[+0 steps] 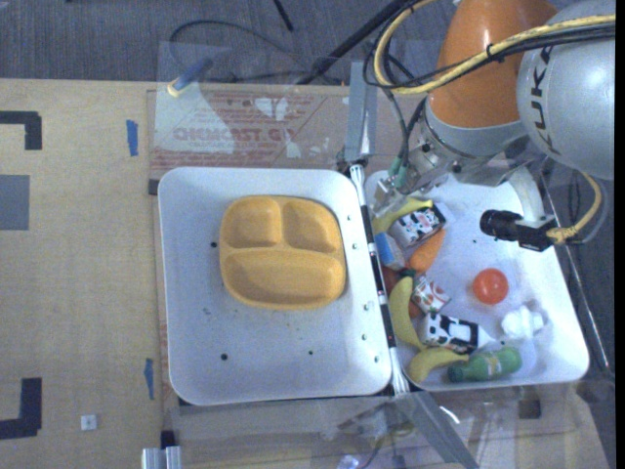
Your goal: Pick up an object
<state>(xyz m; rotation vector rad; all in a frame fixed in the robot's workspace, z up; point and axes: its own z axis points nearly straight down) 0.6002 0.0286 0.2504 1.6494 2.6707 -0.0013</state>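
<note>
Arm low over the right bin's upper left corner, nothing visibly taken.
Camera view: the gripper (410, 179) sits under the wrist above the clutter; whether it is wide or narrow I cannot tell. The right bin (564, 291) holds a banana (401, 313), a cow-print carton (451, 332), a green bottle (485, 363) and an orange ball (490, 285); the left bin (186, 291) bears a yellow tray (283, 251). The banana looks light and softish, best pinched across its middle; the ball may roll off.
</note>
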